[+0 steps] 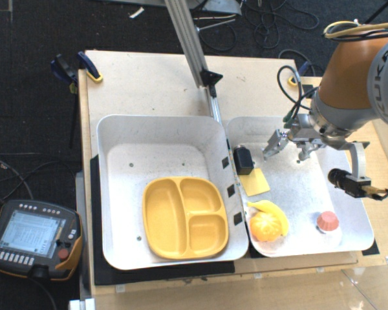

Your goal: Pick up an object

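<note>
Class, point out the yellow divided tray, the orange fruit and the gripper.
yellow divided tray [184,217]: camera view, its centre ridge.
orange fruit [266,227]: camera view, its top.
gripper [290,148]: camera view, between its fingertips.

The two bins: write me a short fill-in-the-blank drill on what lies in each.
1. The yellow divided tray lies in the ____ bin.
2. The orange lies in the right bin, touching a ____.
3. The gripper hangs above the ____ bin.
4. The tray has ____ compartments.

Missing words: left; banana; right; three
</note>
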`<state>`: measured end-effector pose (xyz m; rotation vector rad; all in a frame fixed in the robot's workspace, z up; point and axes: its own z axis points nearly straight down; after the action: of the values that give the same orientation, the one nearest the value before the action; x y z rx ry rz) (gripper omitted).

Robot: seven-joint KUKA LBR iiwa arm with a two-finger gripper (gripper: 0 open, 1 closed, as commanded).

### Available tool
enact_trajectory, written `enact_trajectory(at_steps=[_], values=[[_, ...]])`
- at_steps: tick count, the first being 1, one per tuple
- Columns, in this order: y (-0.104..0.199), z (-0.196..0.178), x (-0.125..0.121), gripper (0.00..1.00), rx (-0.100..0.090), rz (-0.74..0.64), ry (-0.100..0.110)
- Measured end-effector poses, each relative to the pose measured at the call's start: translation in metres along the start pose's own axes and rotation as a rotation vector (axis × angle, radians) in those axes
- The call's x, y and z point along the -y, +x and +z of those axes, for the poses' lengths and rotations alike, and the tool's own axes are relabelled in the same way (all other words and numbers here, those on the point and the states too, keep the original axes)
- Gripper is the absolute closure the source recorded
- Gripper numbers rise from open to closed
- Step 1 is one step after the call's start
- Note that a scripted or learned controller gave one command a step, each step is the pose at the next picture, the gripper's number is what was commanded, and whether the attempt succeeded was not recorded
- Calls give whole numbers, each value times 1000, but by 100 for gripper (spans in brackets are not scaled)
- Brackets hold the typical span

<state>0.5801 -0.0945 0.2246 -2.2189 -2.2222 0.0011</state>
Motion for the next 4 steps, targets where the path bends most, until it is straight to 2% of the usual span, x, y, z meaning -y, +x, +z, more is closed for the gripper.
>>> enact_trajectory(at_steps=[1,2,3,4], values=[[0,0,0,0,0,1,0],[-3,58,10,0,0,3,5],[-7,119,6,0,0,2,5],[-7,129,5,0,0,2,-1]])
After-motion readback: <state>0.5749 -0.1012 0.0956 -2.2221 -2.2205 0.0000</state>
